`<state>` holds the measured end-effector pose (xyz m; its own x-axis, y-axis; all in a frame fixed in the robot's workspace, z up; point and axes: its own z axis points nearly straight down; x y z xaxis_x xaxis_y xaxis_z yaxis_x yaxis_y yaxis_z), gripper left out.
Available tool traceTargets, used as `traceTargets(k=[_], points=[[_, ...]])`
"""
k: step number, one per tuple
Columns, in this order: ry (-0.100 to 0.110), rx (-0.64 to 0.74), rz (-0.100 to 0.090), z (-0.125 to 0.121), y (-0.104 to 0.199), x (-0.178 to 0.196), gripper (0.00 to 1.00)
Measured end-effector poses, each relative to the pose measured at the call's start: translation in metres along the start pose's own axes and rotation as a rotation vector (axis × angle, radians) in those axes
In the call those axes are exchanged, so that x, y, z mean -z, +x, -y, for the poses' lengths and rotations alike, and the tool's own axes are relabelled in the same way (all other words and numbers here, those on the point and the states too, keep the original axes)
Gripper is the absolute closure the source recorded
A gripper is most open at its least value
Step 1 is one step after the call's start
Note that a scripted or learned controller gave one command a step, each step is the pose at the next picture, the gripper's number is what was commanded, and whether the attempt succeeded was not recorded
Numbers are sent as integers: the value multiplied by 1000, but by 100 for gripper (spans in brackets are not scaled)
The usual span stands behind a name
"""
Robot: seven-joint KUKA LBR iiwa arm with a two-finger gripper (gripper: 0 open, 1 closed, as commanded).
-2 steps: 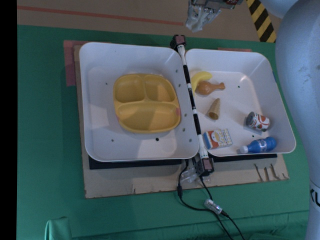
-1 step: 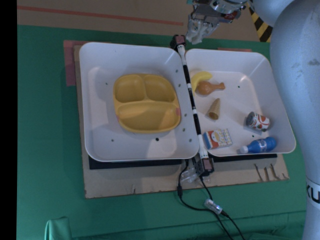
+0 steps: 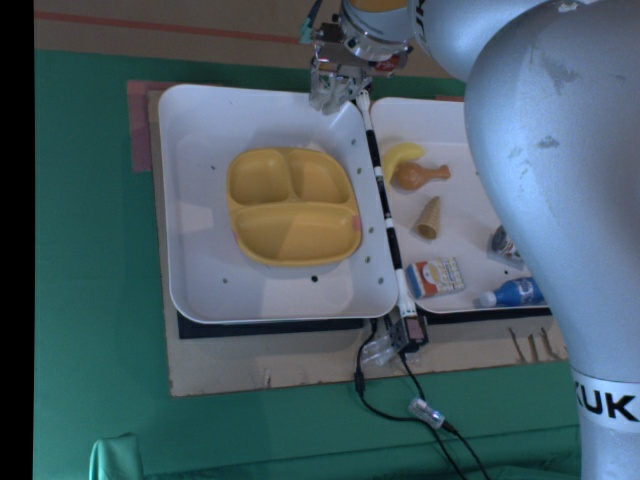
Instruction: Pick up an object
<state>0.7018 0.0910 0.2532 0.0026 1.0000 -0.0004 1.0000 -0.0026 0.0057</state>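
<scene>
nearest the camera, cables [image 3: 400, 388] lie on the green bench cover [image 3: 90, 268]. the right bin [image 3: 455, 118] holds a blue-capped bottle [image 3: 512, 293], a small printed box [image 3: 436, 277], an ice-cream cone [image 3: 429, 216], a drumstick toy [image 3: 420, 175] and a banana [image 3: 403, 154]. the left bin [image 3: 195, 148] holds a yellow divided plate [image 3: 292, 206]. farthest, the gripper [image 3: 332, 98] hangs over the left bin's far right corner; finger state: cannot be determined. nothing is seen between them.

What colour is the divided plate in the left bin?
Yellow; the divided plate shows clearly in the camera view.
</scene>
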Motion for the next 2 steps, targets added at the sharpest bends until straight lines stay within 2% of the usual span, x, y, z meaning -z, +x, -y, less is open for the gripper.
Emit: traceTargets(k=[1, 2], points=[[-8, 1, -3, 0, 30, 96, 100], [-8, 0, -3, 0, 66, 128, 100]])
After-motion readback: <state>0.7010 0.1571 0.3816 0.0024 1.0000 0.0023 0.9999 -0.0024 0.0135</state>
